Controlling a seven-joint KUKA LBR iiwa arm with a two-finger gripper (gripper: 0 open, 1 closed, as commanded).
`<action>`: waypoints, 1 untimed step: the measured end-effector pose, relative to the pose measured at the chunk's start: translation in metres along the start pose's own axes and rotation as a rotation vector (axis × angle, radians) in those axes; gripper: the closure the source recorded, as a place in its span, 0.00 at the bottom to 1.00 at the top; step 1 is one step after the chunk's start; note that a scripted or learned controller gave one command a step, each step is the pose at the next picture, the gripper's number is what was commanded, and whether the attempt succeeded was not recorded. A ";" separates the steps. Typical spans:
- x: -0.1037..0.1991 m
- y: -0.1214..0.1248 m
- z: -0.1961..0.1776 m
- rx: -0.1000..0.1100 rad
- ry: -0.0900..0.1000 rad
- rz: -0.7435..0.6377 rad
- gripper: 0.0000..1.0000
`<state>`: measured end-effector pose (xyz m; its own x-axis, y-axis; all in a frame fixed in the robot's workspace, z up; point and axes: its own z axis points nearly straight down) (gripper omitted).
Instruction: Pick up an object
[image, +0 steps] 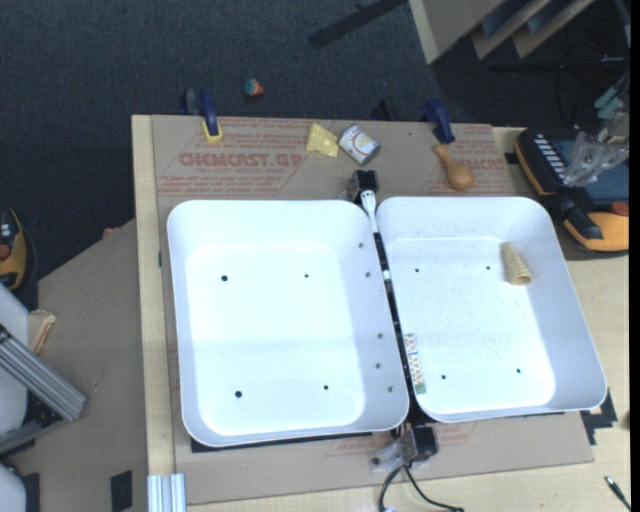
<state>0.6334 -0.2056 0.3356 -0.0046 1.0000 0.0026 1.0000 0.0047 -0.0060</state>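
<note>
A small tan cone-shaped piece (515, 263) lay in the right bin (560, 350), toward its 2 o'clock corner, close to the wall but apart from it. The left bin (200, 400) sat just beside it at 9 o'clock, their rims touching. On the brown worktop (160, 160), at 12 o'clock from the bins, lay a yellow scrap (322, 141) just beside a small whitish block (358, 144), and a wooden-handled thing (453, 168). Whether the pincer was apart or together could not be told.

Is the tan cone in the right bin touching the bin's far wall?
Apart. The camera view shows the tan cone on the right bin's floor, white floor between it and the far wall.
</note>
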 end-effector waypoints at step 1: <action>-0.019 0.002 -0.070 -0.015 -0.008 0.004 1.00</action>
<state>0.6358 -0.2245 0.4060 -0.0001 1.0000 -0.0050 1.0000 0.0002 0.0092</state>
